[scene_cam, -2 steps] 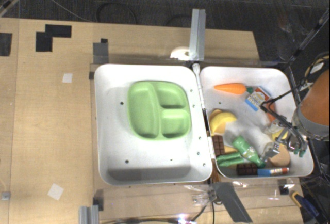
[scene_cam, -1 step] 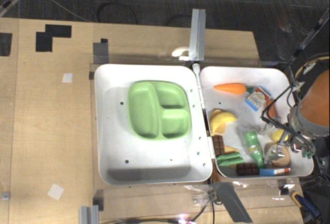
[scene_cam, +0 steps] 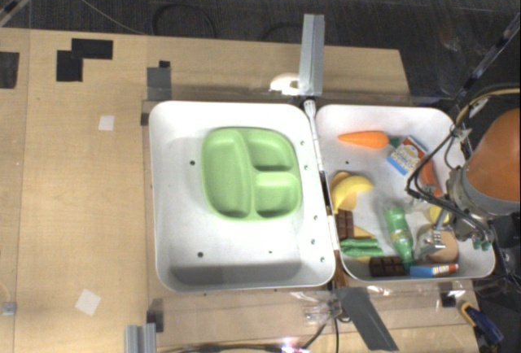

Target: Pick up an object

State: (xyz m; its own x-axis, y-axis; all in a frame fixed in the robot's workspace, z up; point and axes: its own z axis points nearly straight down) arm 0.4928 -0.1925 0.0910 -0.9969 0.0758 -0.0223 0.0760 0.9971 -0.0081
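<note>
Green tray (scene_cam: 248, 172), orange carrot (scene_cam: 363, 139), white bins (scene_cam: 171, 205).

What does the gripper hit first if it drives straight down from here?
Likely the green bottle or the clutter beside it in the right bin; the gripper hangs over that corner. Depth is unclear.

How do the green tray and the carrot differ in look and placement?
The green tray is large, pale green and split into compartments; the carrot is small, orange and tapered. The tray lies alone in the left bin; the carrot lies at the far end of the crowded right bin. Both lie flat.
</note>
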